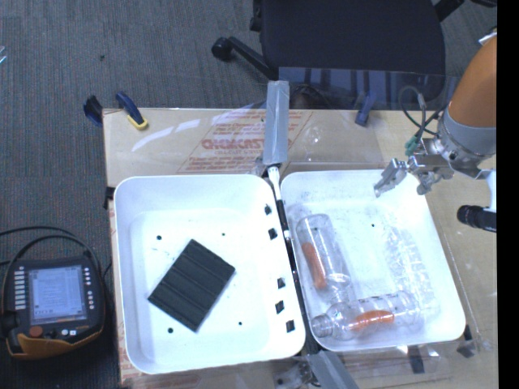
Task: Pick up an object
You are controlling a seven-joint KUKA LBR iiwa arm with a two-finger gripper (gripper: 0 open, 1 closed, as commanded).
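Observation:
A black ribbed slab (193, 284) lies flat in the left bin (134, 209). In the right bin (340, 186) a clear bottle with an orange piece inside (318, 254) lies along the left side. A second such bottle (369, 318) rests across the front. A clear crinkled plastic item (403, 254) lies by the right wall. My gripper (407, 181) hangs over the right bin's back right corner, above the bottles. It is open, with nothing between its fingers.
A grey bar (276, 128) stands at the back between the bins. Blue and yellow clamps (130, 110) grip the bench's back left edge. A teach pendant (53, 298) lies on the floor at the left. A black office chair (349, 27) stands behind the bench.

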